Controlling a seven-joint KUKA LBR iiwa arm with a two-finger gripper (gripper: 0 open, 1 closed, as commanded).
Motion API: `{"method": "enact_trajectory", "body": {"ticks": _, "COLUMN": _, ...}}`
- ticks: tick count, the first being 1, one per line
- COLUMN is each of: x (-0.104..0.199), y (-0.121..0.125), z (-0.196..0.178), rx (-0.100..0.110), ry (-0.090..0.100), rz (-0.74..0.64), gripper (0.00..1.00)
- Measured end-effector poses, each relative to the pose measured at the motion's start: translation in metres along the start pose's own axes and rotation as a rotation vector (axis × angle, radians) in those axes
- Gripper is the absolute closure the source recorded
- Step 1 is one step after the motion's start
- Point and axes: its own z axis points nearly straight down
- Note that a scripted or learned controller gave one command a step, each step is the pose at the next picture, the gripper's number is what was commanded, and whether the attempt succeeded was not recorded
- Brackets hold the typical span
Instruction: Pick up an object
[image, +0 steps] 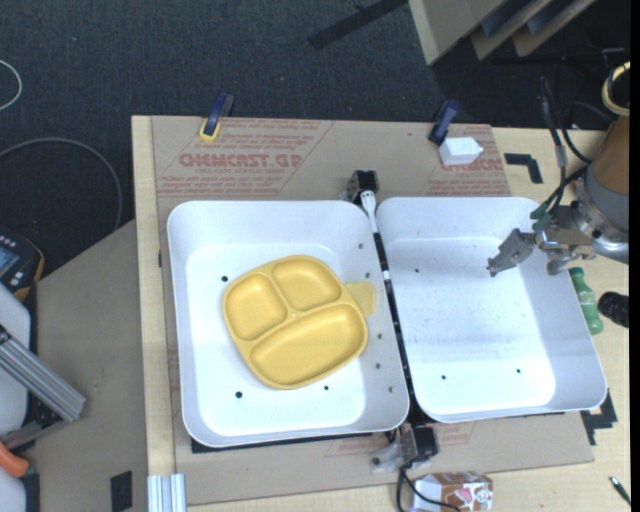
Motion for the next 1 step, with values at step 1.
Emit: {"method": "enact_trajectory", "body": {"ticks": 1, "x": 0.0859, "y": -0.0643, "z": -0.152, "rx": -0.015, "ry": 0.001, "rz": -0.01, "gripper": 0.0}}
